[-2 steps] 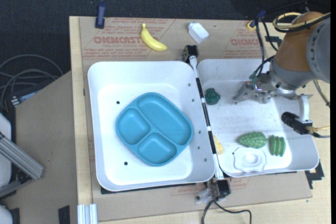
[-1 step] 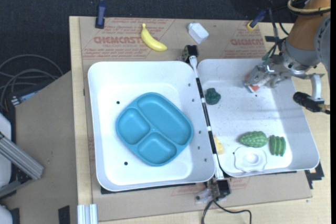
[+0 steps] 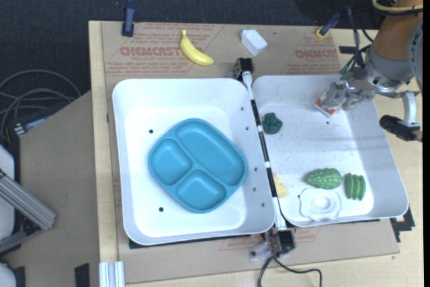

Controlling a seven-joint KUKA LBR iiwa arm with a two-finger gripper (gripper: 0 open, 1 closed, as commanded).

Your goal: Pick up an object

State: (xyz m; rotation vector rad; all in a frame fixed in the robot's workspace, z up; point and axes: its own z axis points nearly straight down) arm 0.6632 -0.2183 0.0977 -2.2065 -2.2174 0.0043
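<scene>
Jaws [image 3: 330, 101] low at right bin's [image 3: 376, 144] far edge, grip state impossible to tell, green toys [image 3: 325, 179] near its front edge, blue divided plate [image 3: 196, 163] in left bin [image 3: 134, 117]

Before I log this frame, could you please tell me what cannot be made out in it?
- Claw, camera view: small and blurred, so open or shut is unclear, as is whether it holds anything.
- Arm: cut off by the right edge.
- Yellow item by the bin divider: partly hidden by the bin rim, too small to identify.
</scene>
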